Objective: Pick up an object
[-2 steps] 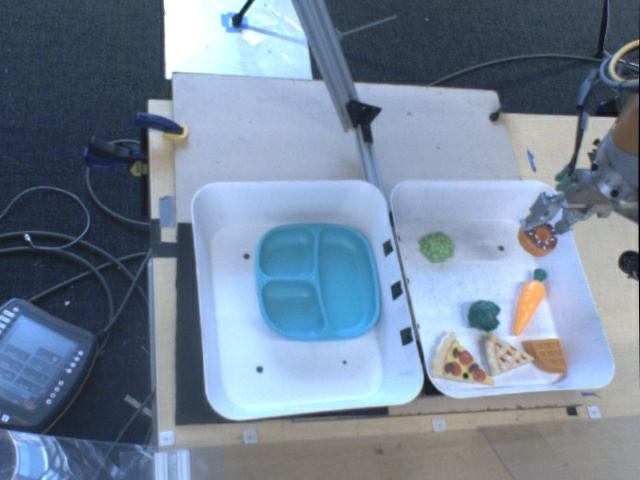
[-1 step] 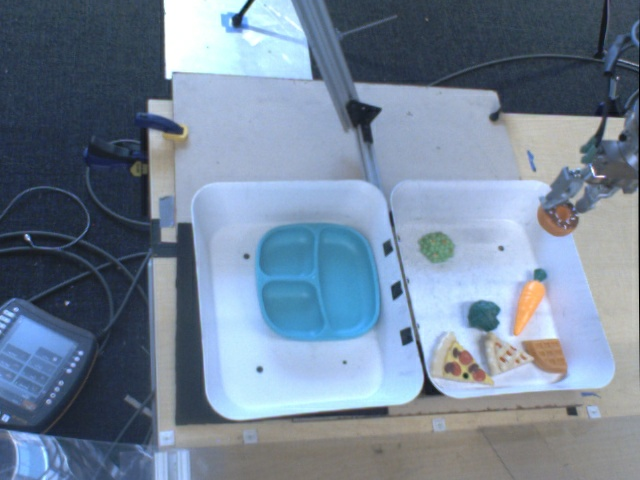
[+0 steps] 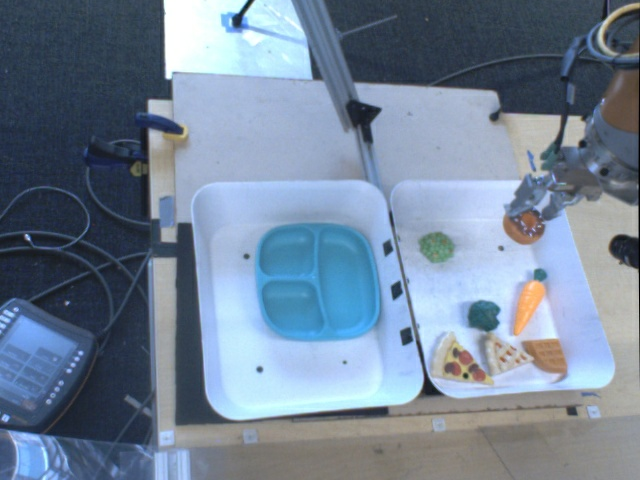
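Observation:
My gripper [image 3: 530, 211] hangs over the far right part of the right bin [image 3: 590, 298]. A round brown-orange donut [image 3: 523, 230] sits at its fingertips, partly covered by them, and the fingers look shut on it. Other toy foods lie in the same bin: a pale green vegetable [image 3: 436, 247], a dark green broccoli [image 3: 484, 315], a carrot [image 3: 529, 305], a pizza slice [image 3: 460, 359], a sandwich wedge [image 3: 507, 353] and a brown toast piece [image 3: 546, 354].
The left bin [image 3: 225, 298] holds a blue divided plate [image 3: 318, 280]. A grey camera pole [image 3: 330, 53] slants down to the seam between the bins. Cables and a teach pendant [image 3: 40, 363] lie on the floor at the left.

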